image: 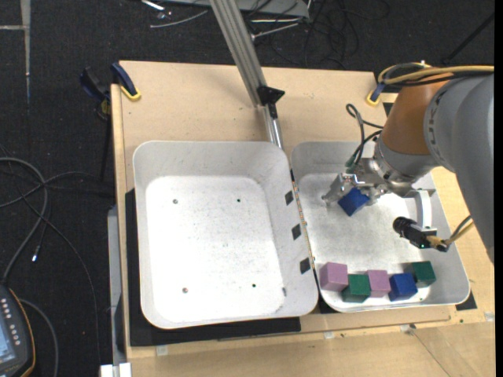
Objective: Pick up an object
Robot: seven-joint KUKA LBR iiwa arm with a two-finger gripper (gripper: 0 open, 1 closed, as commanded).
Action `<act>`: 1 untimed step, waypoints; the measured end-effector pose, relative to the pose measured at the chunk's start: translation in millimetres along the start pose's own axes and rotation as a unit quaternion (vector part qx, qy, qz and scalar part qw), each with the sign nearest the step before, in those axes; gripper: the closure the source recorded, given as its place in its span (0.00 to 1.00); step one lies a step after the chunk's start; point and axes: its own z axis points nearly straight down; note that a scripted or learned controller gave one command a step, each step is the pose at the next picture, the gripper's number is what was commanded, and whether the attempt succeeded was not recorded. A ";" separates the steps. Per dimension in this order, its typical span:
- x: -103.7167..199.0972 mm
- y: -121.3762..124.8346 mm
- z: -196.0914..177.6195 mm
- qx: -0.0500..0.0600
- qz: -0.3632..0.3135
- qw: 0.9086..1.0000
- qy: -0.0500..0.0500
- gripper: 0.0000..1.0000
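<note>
Gripper (353, 195) clenched on blue cube (353, 203), raised over right bin (314, 167), apart from cube row (377, 283) at near wall. Lift step under way, seemingly. Next: raise clear, hold grip firm.

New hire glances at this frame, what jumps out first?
The big grey arm with its orange band, reaching in from the right over the right bin. Its pincer sits on a blue cube, which looks clamped between the fingers near the bin's middle. Next, the row of cubes along that bin's near edge: purple, green, pink, blue, green.
</note>
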 end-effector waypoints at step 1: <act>-0.3 1.0 -9.9 -0.001 -0.001 1.000 0.000 1.00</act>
